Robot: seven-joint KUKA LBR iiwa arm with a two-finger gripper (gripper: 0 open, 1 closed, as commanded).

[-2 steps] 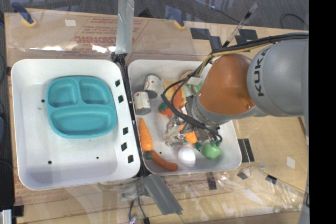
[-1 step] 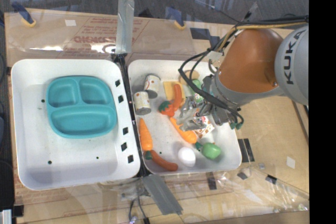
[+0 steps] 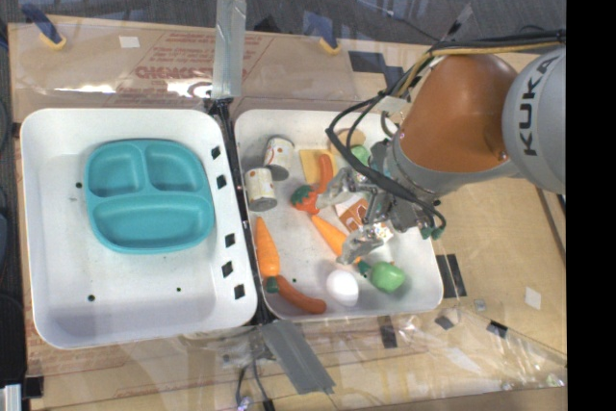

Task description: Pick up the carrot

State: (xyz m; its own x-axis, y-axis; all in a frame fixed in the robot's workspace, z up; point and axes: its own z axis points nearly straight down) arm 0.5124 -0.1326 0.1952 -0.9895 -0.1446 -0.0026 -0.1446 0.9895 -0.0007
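Looking down, camera view: 2 white bins sit side by side.
Left bin (image 3: 48, 207): it has 1 teal tray (image 3: 149, 194) with 3 parts.
Right bin (image 3: 423, 276): it is full of toy food.
Carrots: 1 carrot (image 3: 330, 234) lies in the middle of the right bin, and its tip is just by the gripper (image 3: 364, 236). Another carrot (image 3: 267, 250) lies by the left wall.
Other food: white egg (image 3: 343, 287), green toy (image 3: 388, 277), 2 small cans (image 3: 269, 170).
Gripper state: I cannot tell.
Done: the arm is low over the carrot.
Left: the carrot seems to lie in the bin, so grab and lift, I think.
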